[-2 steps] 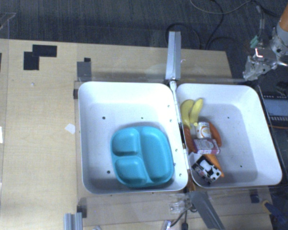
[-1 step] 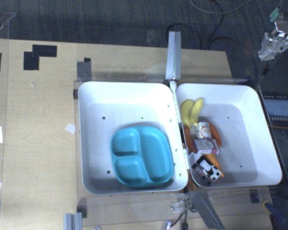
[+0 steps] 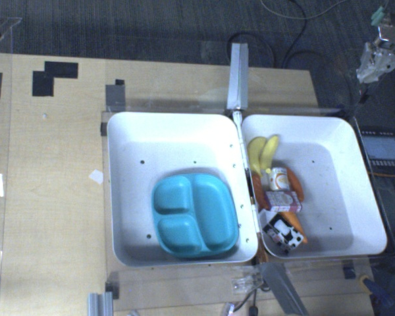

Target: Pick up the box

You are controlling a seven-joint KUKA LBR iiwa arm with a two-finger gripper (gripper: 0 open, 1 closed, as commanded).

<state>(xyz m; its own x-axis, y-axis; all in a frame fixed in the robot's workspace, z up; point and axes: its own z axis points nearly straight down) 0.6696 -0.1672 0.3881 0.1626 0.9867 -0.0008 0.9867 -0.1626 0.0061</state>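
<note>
The box is small, pinkish and white, and lies flat against the left wall of the right bin, in a cluster of items. My gripper appears pale at the top right of the camera view, beyond the far right corner of the right bin and far from the box. Nothing is visible between its tips.
Around the box lie two yellow bananas, a small can, orange pieces and a black-and-white toy. A blue divided plate sits in the left bin. A metal post stands behind the divider.
</note>
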